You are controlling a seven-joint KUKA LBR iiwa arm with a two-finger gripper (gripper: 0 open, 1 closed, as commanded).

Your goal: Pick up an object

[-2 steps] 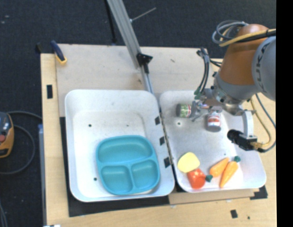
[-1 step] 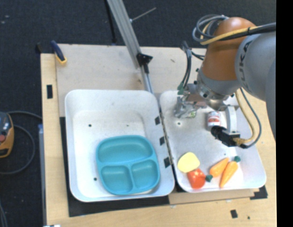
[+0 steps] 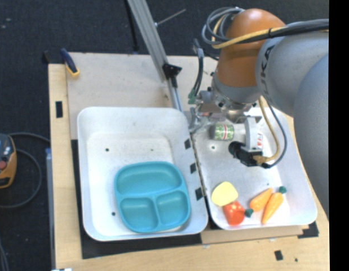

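A: What is being reached for?

B: The small green can (image 3: 222,132) is being approached; it is lying on its side at the back of the right bin (image 3: 298,168), just beside the gripper (image 3: 203,117).

A: Is anything being gripped?

B: That cannot be told, as the wrist is blocking the sight.

A: How is it best done?

B: The can should be straddled across its round body, since it is likely to roll.

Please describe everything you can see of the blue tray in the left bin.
The blue tray is a light blue divided plate, apparently plastic, with rounded corners. It has three compartments: one wide one at the far side and two smaller ones at the near side. It lies flat, slightly turned, in the near right part of the left bin, on the bin's floor.
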